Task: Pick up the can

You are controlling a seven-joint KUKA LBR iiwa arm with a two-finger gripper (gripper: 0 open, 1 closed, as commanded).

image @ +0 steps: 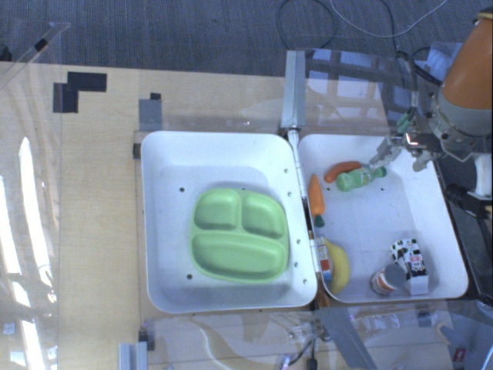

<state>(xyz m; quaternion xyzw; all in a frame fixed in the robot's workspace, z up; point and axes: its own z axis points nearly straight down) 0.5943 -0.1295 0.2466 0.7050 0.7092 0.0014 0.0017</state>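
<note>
camera view | wooden bench (92, 230), grey carpet (169, 21) | fingers (383, 154): state unclear | can (383, 281) lying

— What carries the bins?
— A pale wooden worktop (92, 206), with black square markers (77, 89) near its far left corner.
— And beyond it?
— Dark blue-grey carpet floor (177, 21) past the far edge, with thin black cables (362, 10) looping over it.
— Any light?
— Bright glare streaks on a clear panel (27, 191) along the left edge.
</note>
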